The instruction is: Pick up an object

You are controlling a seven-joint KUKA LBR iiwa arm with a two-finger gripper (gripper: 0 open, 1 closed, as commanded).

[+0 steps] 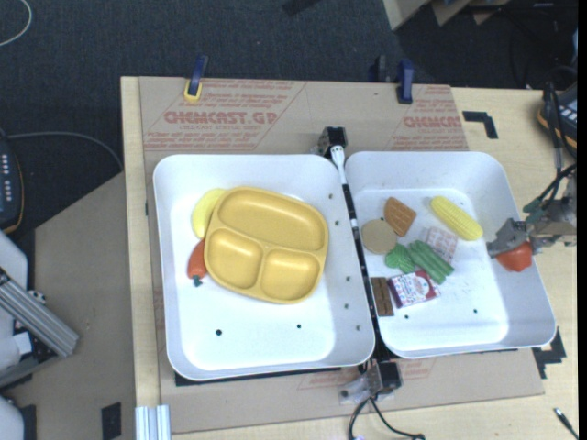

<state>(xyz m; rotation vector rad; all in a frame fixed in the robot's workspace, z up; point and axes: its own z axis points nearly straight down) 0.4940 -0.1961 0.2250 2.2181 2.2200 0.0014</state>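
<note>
small red-orange object [517, 258], rounded, at end effector [510, 238]

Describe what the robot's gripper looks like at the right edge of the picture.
The gripper is a small grey metal piece, pale and slightly shiny, narrowing toward its tip. Thin dark cables run above it to the right. A red-orange object sits right at the tip, over the rim of the right bin. Finer detail is blurred.
</note>
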